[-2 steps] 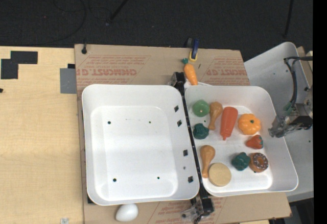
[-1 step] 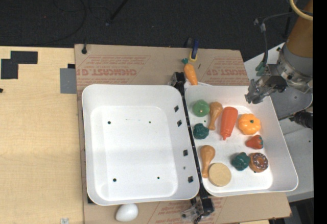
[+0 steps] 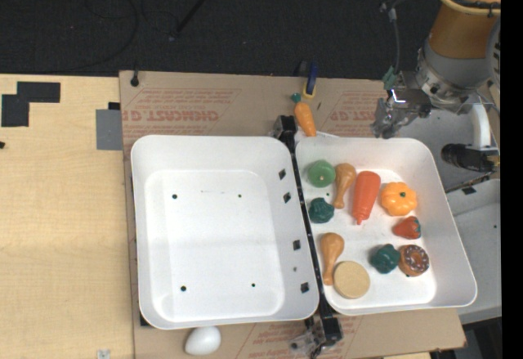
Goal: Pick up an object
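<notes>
My gripper (image 3: 391, 120) hangs above the back edge of the right bin (image 3: 453, 267), over the bin's far right corner, with nothing seen in it. Several toy foods lie in that bin: a green round piece (image 3: 320, 174), a tan gourd (image 3: 344, 183), a red-orange pepper (image 3: 364, 194), an orange pumpkin (image 3: 398, 199), a red strawberry (image 3: 407, 227), a dark green broccoli (image 3: 321, 210), a tan pear (image 3: 331, 253), a round biscuit (image 3: 351, 279), a teal piece (image 3: 382, 258) and a chocolate donut (image 3: 413, 260). All of them lie in front of and below the gripper.
The left bin (image 3: 147, 226) stands beside the right one, joined by a black clip strip (image 3: 296, 218). An orange carrot (image 3: 305, 118) rests just behind the bins' shared back corner. A white egg (image 3: 202, 340) lies on the bench in front of the left bin.
</notes>
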Robot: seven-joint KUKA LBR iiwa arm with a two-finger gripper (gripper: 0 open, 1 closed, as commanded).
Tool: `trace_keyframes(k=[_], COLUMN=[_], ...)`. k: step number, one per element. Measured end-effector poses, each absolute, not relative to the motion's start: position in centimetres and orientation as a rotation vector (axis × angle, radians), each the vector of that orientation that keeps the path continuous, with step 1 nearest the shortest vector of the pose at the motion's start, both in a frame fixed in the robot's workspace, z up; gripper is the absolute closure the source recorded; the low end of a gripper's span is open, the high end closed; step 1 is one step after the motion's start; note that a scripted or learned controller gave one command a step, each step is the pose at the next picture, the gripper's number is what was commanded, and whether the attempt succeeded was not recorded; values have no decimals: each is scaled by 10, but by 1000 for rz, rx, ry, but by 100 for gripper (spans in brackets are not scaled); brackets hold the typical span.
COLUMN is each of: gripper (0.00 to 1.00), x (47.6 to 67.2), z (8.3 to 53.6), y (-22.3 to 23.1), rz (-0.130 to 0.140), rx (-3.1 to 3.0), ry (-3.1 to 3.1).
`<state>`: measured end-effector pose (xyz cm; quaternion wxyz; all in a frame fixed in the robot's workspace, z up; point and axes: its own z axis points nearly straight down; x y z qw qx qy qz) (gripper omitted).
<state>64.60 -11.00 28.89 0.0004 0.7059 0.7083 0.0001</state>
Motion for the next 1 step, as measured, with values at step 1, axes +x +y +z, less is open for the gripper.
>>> trace_keyframes(k=[1], gripper=[100], x=[643], z=[252], y=[-84], rz=[-5], rx=[2222], ry=[2228])
